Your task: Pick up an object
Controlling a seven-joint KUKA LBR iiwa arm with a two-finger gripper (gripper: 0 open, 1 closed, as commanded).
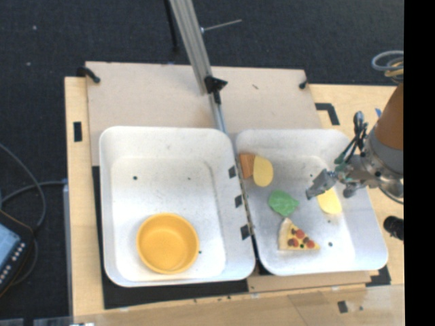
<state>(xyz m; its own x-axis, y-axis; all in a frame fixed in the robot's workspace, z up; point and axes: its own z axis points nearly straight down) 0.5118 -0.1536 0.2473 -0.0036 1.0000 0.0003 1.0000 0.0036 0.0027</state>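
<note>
The jaws stand spread over the right bin (pixel 353 243), one dark finger (pixel 318 184) reaching left and nothing between them, just beside a small yellow piece (pixel 331 202). The left bin (pixel 115 148) holds a yellow bowl (pixel 167 242). In the right bin lie a pizza slice (pixel 295 237), a green leaf (pixel 282 203) and a yellow-and-orange piece (pixel 256 169) by its left wall.

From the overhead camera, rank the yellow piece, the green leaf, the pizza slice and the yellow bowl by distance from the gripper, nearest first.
Measured from the gripper, in the right bin:
1. Yellow piece, just below the fingers.
2. Green leaf, to its left, mid-bin.
3. Pizza slice, lower left, toward the bin's front; only slightly farther than the leaf.
4. Yellow bowl, far left, in the other bin.
</note>
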